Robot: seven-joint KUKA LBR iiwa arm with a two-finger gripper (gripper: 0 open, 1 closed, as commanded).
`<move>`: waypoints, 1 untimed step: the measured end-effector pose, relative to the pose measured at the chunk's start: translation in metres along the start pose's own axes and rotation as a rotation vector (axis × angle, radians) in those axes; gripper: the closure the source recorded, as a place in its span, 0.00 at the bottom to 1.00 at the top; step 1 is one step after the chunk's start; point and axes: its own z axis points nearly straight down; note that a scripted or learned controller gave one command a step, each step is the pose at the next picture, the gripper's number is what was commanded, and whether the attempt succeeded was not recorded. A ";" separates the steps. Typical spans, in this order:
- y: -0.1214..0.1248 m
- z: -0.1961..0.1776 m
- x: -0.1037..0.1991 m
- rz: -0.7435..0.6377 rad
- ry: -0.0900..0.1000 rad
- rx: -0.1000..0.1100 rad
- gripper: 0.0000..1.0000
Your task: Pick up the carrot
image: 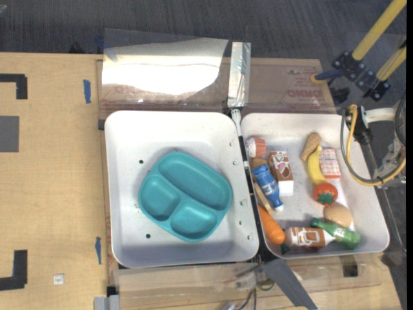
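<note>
Orange carrot (271, 228) lies against the right bin's (377, 205) left wall.

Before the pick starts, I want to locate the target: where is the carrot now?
The carrot lies in the right bin, near its front-left corner, below the blue bottle and left of the brown bottle.
</note>
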 end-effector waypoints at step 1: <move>0.002 -0.043 -0.015 -0.001 0.006 0.000 1.00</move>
